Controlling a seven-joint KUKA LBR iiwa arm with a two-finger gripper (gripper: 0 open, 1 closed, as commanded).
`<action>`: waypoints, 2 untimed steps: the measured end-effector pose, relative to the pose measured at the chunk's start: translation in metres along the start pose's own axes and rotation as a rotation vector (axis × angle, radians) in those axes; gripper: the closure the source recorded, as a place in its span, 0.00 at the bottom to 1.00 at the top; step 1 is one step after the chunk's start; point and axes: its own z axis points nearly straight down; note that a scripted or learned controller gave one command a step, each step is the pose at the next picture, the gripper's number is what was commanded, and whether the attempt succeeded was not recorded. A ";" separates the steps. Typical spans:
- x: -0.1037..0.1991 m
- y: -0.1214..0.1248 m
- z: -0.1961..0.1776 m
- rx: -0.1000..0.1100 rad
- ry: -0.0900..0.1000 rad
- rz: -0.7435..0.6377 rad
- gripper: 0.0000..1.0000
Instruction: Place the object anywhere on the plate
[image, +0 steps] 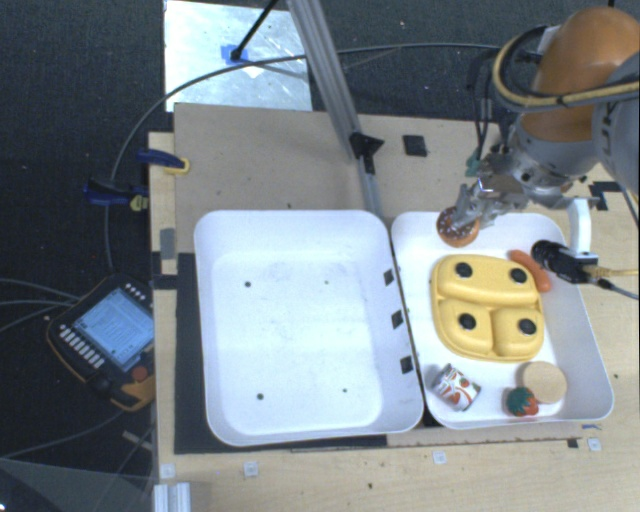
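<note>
The claw (470, 212) hung at the right bin's (596, 372) far rim, apparently closed on a small brown object (458, 232), lifted just clear of the yellow plate (488, 306), likely so it could carry over the plate's raised edge for release.

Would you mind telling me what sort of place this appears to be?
Most likely a robotics lab test bench: a grey arm reaches over two white bins, a teach pendant lies beside the bench, and toy items sit around a yellow plate.
</note>
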 end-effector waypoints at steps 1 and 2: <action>0.039 -0.021 0.004 0.001 0.000 0.001 1.00; 0.081 -0.041 0.025 0.002 0.000 0.001 1.00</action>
